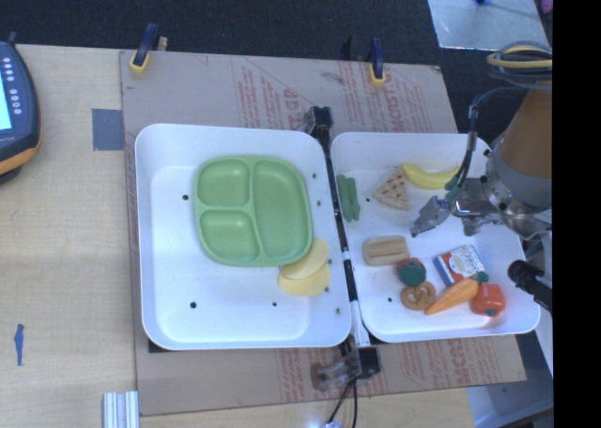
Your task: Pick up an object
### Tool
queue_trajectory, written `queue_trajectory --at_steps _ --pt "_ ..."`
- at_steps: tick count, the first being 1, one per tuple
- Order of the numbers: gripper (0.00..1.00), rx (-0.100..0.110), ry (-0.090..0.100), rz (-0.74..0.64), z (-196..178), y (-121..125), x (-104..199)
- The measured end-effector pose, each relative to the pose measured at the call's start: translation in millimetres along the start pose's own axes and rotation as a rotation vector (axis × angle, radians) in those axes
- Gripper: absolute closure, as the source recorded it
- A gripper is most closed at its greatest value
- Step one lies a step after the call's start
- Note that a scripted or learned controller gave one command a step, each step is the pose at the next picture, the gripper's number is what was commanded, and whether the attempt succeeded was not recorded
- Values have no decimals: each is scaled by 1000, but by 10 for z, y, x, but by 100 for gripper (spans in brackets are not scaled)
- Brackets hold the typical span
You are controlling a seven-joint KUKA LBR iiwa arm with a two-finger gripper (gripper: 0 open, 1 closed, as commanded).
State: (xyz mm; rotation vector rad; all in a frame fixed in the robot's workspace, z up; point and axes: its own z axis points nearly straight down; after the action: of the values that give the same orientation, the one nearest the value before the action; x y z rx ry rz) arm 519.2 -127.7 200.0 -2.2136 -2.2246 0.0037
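- Camera view: gripper (430,220) sits over the right bin (376,328), in its upper middle, arm entering from the right. Fingers point toward the bin's centre-left. Cannot tell whether the jaws are parted or closed; nothing visible between them.
- Nearest candidate, by my reading: the tan bread piece (386,250), lying just below and left of the fingertips, apart from them. Its long axis runs roughly left-right across the bin.
- Other close items: pizza wedge (392,191) up and left of the tips; banana (429,175) just above them, long axis left-right, slightly curved.
- Right bin, remainder: green pod (348,198) along the left wall, long axis up-down; dark green round item (411,273); pretzel (417,297); carrot (453,296) lying at a slant; red-blue-white packet (459,264); red pepper-like item (487,299) touching the carrot's thick end.
- Left bin (160,229): green divided plate (254,210) with three compartments, nothing in them; yellow slice (306,271) touching the plate's lower right edge.
- Judgement: a short drop down-left would reach the bread piece; lower-right cluster is crowded, riskier.
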Motion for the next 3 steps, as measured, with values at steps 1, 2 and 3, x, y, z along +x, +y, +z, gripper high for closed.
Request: queue_trajectory --at_steps 1,2,3 --pt "0 5 1 -3 817 272 156" --pt "0 -11 -6 0 933 1240 -557" --pt "0 5 2 -3 278 403 93"
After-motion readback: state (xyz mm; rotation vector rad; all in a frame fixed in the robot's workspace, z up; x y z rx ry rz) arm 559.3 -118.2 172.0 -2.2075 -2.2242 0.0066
